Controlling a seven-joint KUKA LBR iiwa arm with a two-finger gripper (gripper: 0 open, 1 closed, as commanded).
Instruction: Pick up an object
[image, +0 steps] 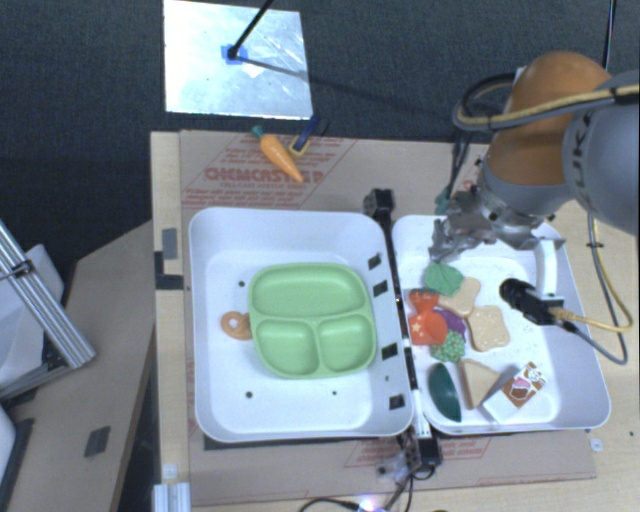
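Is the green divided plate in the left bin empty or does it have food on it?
Empty. The green plate shows three bare compartments; the small pretzel lies beside it on the left bin floor.

This is a robotics lab test cell, not a home or kitchen. Two shallow white bins sit side by side on a cardboard-covered bench, with a grey-and-orange industrial arm and its cables at two o'clock. Toy plastic food fills the right bin. Aluminium framing stands at nine o'clock, and a reflective sheet lies at twelve.
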